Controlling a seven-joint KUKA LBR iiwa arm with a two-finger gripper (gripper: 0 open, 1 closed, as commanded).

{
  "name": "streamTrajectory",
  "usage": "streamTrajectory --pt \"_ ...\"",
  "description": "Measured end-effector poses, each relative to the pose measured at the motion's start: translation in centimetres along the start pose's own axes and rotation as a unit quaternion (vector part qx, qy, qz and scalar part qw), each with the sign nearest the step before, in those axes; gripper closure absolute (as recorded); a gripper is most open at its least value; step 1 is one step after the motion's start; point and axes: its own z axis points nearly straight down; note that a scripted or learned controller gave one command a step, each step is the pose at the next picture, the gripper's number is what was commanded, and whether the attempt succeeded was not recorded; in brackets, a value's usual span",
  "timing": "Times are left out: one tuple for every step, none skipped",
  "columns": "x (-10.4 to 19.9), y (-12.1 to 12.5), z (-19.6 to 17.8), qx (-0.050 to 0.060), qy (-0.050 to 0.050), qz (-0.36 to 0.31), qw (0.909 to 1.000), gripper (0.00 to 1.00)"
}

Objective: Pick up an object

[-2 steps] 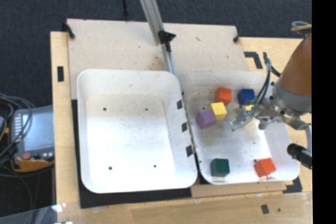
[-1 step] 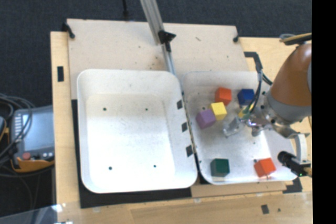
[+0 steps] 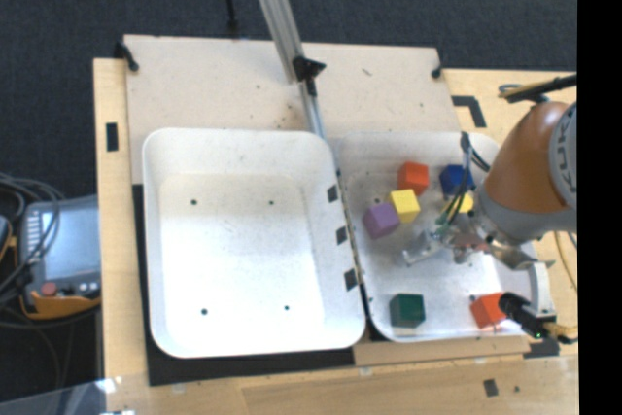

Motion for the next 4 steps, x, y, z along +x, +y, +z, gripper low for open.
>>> streamTrajectory --pt "-0.1 0.2 -1.3 -0.005 0.0 0.003 1.0 1.0" --pt "-0.3 0.4 -7.8 -0.006 -0.001 -0.002 1.0 1.0" --pt "0.0 0.1 -14.0 -0.006 -0.001 -0.003 1.0 1.0" --pt "-0.1 0.2 -16.3 -0.004 0.0 -0.003 1.0 1.0"
